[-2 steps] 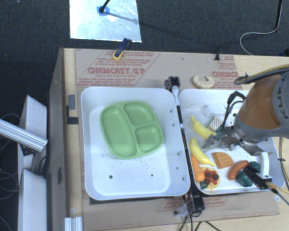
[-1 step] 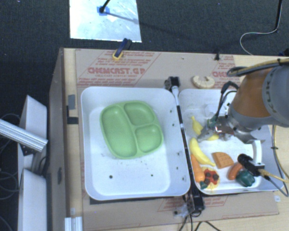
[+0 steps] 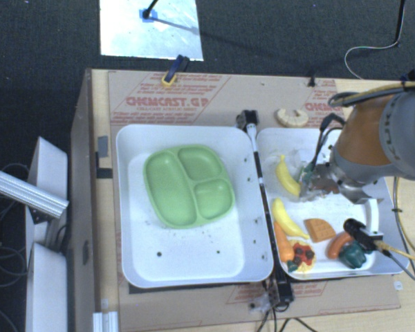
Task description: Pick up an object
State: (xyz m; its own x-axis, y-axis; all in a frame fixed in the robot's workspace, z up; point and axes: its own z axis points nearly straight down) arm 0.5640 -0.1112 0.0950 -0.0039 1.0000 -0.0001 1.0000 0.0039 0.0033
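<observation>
Two shallow white bins sit side by side. The left bin holds one pale green plastic plate with three compartments.

The right bin holds six toy foods:
- Two yellow plastic bananas lie along its left wall, one at mid-length and one nearer the front.
- One orange carrot lies at its front left.
- One red-and-dark berry cluster sits at its front edge.
- One orange-brown toast wedge is at its centre front.
- One orange-and-green vegetable piece is at its front right.

One beige ring-shaped bagel lies just beyond its far wall.

The grey gripper hangs over the bin's middle, just beside the mid-length banana. I cannot tell whether it is released or clenched, and nothing is visibly grasped.
</observation>
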